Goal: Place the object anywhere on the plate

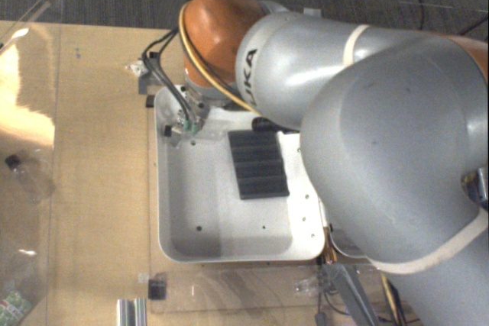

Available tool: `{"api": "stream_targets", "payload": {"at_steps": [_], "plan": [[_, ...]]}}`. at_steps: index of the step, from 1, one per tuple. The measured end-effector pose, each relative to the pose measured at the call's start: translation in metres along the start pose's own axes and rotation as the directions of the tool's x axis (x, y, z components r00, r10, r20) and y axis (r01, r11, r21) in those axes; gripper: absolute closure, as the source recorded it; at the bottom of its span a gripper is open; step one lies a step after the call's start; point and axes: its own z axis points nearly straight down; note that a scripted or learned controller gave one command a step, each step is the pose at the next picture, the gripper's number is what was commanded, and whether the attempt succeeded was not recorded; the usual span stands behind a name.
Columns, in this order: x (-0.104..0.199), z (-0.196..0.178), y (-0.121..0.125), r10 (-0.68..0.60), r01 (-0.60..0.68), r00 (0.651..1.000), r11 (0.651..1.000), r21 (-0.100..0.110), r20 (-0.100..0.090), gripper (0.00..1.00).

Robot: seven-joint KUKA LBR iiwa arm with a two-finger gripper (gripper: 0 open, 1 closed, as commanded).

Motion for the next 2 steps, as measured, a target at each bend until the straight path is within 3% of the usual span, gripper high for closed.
{"api": "stream_targets", "payload": {"at_steps": [1, 2], "plan": [[0.011, -0.087, 0.001, -0.606, 0.606, 0.795, 0.795, -0.002, 0.006, 1.00], [-0.006, -0.144, 0.009, -0.897, 0.897, 0.443, 0.443, -0.001, 0.005, 1.00]]}}
